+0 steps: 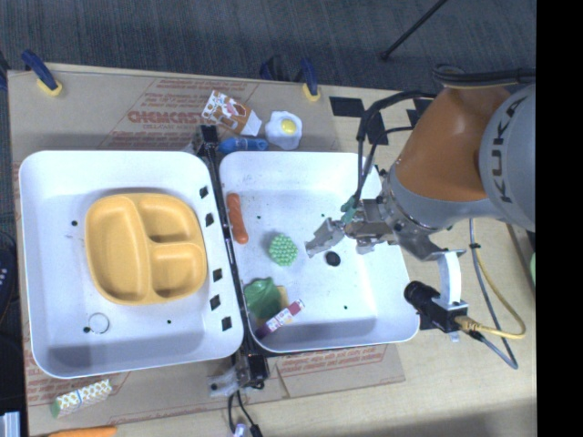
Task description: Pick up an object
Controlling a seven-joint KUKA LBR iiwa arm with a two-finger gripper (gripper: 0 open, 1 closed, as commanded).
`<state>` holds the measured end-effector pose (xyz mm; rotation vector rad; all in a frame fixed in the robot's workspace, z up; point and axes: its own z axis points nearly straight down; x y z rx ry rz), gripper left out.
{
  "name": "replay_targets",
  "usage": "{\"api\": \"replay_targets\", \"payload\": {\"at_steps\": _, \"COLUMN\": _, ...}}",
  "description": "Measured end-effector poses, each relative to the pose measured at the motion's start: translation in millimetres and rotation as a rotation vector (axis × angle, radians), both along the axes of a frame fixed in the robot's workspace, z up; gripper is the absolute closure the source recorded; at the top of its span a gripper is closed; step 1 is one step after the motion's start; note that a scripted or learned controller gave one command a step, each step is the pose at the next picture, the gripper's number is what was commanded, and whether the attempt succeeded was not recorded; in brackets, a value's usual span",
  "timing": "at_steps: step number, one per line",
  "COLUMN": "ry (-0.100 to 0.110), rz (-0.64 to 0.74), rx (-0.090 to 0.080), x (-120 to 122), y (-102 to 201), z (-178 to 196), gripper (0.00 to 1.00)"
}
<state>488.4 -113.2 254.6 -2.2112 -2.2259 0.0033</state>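
Meanwhile, the pincer (325, 240) hung over the right bin (364, 321) on the table, fingers apart and holding nothing, just beside a green knobbly ball (283, 249) that looked light, soft and best gripped across its middle.

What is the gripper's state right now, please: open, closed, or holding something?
Gripper: above the right bin, near the green ball; nothing shows between its fingers, and whether it is open or closed cannot be told.
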Motion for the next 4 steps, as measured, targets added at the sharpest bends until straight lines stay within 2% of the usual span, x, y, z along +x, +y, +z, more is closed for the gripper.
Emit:
{"api": "replay_targets", "payload": {"at_steps": 1, "ry": 0.002, "rz": 0.107, "rx": 0.000, "x": 28, "y": 10, "z": -137, "gripper": 0.00}}
{"api": "replay_targets", "payload": {"at_steps": 2, "ry": -0.002, "rz": 0.195, "rx": 0.000, "x": 83, "y": 17, "z": -163, "gripper": 0.00}}
{"api": "replay_targets", "payload": {"at_steps": 3, "ry": 0.000, "rz": 0.200, "rx": -0.001, "x": 84, "y": 17, "z": -153, "gripper": 1.00}}
{"api": "replay_targets", "payload": {"at_steps": 4, "ry": -0.001, "rz": 0.106, "rx": -0.001, "x": 22, "y": 63, "z": -63, "gripper": 1.00}}
